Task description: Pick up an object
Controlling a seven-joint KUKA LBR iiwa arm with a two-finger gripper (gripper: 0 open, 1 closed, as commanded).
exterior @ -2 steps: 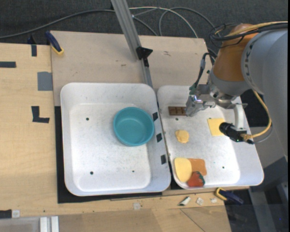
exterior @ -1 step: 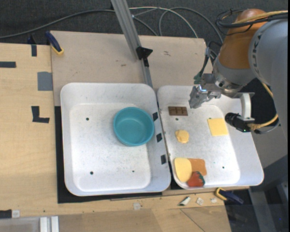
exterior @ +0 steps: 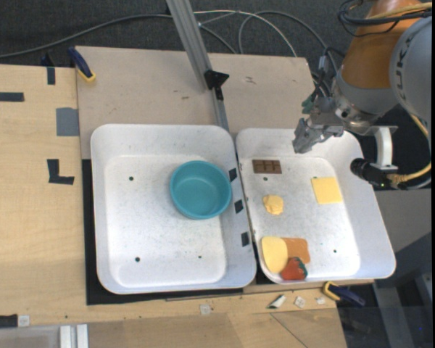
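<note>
While the gripper (exterior: 306, 139) hangs over the right bin (exterior: 370, 223) at its back edge, nothing shows between its tips; open or shut can't be told. Candidates lie w/ room around them: brown block (exterior: 267, 167) near, yellow square (exterior: 326, 190) and yellow lump (exterior: 273, 204) further fwd. Teal bowl (exterior: 199, 188) sits in the left bin (exterior: 116, 216), well apart. Probably still approaching.

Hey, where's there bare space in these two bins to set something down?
Left bin: bare floor all around the teal bowl, widest along its front. Right bin: free patch between the yellow square and front rim. Crowded at the front-left corner, by the piled food pieces.
</note>
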